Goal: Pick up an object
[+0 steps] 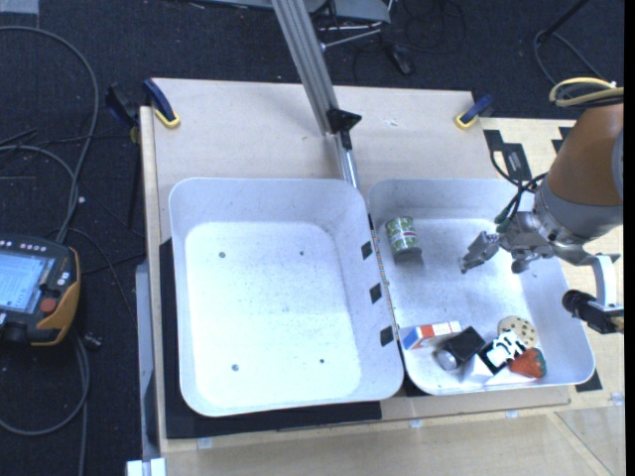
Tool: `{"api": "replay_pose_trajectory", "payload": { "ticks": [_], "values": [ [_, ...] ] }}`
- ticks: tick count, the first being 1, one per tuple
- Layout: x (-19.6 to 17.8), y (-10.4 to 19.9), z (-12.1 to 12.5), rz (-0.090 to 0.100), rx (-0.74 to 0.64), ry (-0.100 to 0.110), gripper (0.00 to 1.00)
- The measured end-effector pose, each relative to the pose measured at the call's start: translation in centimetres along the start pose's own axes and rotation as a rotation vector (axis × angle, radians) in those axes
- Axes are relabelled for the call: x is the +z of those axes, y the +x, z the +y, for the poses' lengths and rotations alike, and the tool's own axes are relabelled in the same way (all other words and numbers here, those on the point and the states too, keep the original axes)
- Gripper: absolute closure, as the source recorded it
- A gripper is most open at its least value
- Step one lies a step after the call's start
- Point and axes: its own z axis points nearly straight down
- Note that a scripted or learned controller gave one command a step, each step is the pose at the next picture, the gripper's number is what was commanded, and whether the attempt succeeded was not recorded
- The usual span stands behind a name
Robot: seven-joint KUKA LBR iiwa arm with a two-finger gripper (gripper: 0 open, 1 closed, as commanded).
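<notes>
We see the gripper (pixel 493 250) above the middle of the right bin (pixel 566 310), its fingers spread apart and holding nothing. A green can (pixel 403 237) stands near the bin's left wall; small objects (pixel 474 347) lie along its front edge.

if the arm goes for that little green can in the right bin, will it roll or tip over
The green can looks to be lying tilted on the right bin floor, so a sideways nudge would probably roll it. It seems small and rigid, likely light. Its curved wall may slip between the fingers of the tool unless grasped squarely.
</notes>
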Motion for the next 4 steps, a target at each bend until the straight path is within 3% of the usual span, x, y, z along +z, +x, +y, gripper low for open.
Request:
{"api": "replay_pose_trajectory", "payload": {
  "ticks": [1,2,3,4],
  "values": [
    [4.5,0.4,0.5,0.0,0.0,0.0,0.0],
    [6.5,0.4,0.6,-0.002,0.0,-0.006,0.0],
    [5.3,0.4,0.8,-0.003,0.0,-0.01,1.0],
    [0.5,1.3,1.1,-0.001,-0.001,-0.007,1.0]
  ]
}}
